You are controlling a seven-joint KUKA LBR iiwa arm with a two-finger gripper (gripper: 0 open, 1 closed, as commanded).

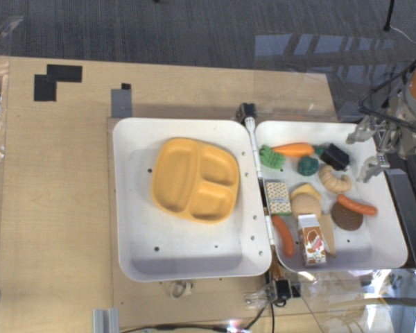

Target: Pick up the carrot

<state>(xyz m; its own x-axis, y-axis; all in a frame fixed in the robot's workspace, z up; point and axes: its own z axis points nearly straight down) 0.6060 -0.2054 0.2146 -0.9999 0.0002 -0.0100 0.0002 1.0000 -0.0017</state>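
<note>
Tool hovers at the right bin's right edge, fingers apart, holding nothing. I locate the carrot near the bin's far rim: probably light, rigid, smooth. Grip mid-body, across its width.

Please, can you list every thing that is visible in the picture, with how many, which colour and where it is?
bench: 1, light wood, under both bins
left bin: 1, white
tray: 1, yellow, three compartments, in left bin
right bin: 1, white
carrot: 1, orange, green top, far left of right bin
broccoli: 1, dark green, beside carrot
black block: 1, far side
croissant: 1, tan
sausages: 2, red-orange
cookie: 1, brown
waffle: 1, pale
carton: 1, white and red, near edge
gripper: 1, grey, over right bin's far right
</note>
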